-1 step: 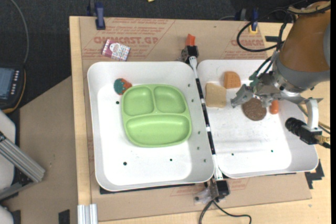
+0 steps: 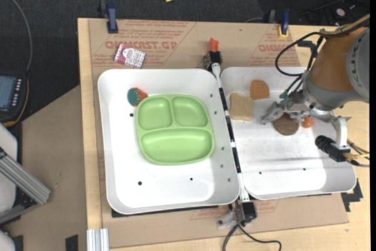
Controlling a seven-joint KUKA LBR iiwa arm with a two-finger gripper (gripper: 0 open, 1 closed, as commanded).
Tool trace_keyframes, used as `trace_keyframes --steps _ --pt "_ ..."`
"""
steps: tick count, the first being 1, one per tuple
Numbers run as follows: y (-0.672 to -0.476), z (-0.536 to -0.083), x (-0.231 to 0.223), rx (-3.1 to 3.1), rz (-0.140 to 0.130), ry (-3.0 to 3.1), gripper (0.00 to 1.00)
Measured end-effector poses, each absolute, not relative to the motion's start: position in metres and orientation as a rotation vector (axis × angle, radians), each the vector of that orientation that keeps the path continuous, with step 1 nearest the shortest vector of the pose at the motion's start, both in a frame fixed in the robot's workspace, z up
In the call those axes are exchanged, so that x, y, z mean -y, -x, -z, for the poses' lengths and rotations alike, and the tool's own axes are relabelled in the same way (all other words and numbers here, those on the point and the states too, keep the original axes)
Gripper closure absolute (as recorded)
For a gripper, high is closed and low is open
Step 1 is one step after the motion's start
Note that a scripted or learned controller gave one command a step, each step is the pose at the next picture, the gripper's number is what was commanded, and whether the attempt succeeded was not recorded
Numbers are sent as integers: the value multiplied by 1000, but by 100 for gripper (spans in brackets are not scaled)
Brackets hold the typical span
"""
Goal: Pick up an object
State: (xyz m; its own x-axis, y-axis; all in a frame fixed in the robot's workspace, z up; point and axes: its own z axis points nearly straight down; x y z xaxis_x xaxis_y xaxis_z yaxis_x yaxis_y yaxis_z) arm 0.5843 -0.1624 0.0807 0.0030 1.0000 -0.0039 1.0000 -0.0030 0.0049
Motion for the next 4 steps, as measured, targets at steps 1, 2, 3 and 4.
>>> trace_keyframes --steps 1,2,3,4 --pt "-587 -100 160 -2210 -10 -2212 100" --pt "-557 -157 204 -2214 -1 -2221 100" --pt "-504 -179 127 -2230 0 -2220 100" --pt "-536 -200 193 -2211 -1 -2220 100"
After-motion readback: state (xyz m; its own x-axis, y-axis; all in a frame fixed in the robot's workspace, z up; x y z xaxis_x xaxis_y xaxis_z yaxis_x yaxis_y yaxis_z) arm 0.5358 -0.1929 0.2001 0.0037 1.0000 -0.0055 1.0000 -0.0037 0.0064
